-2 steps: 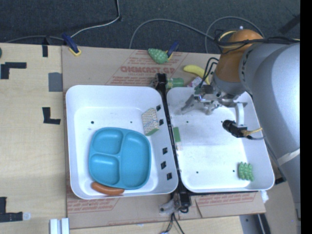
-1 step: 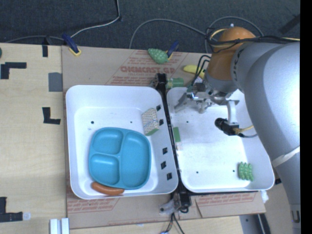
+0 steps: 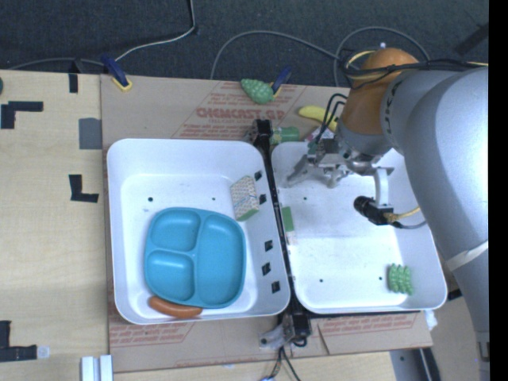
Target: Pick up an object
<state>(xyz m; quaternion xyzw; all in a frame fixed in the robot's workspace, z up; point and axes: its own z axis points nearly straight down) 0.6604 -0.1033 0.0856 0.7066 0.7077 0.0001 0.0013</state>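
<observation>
- Green toy (image 3: 400, 279) sat in the right bin's (image 3: 349, 292) near right corner.
- Gripper (image 3: 320, 167) hung over that bin's far edge, fingers spread, holding nothing.
- Blue plate (image 3: 195, 257) lay in the left bin (image 3: 131, 213).

1. A sheet of brown cardboard (image 3: 214, 117) with faint red print lies flat on the desk; take it as the landmark.
2. Left of the cardboard runs the pale wooden desk (image 3: 48, 236), marked with short strips of black tape (image 3: 79, 190) and a grey patch (image 3: 90, 132).
3. Beyond the cardboard's far edge lies dark carpeted floor (image 3: 95, 14).
4. Thin cables (image 3: 190, 6) trail over that floor toward the cardboard's far edge.
5. Blue clamps (image 3: 117, 73) grip that far edge.
6. Light is even, without hard shadows.
</observation>
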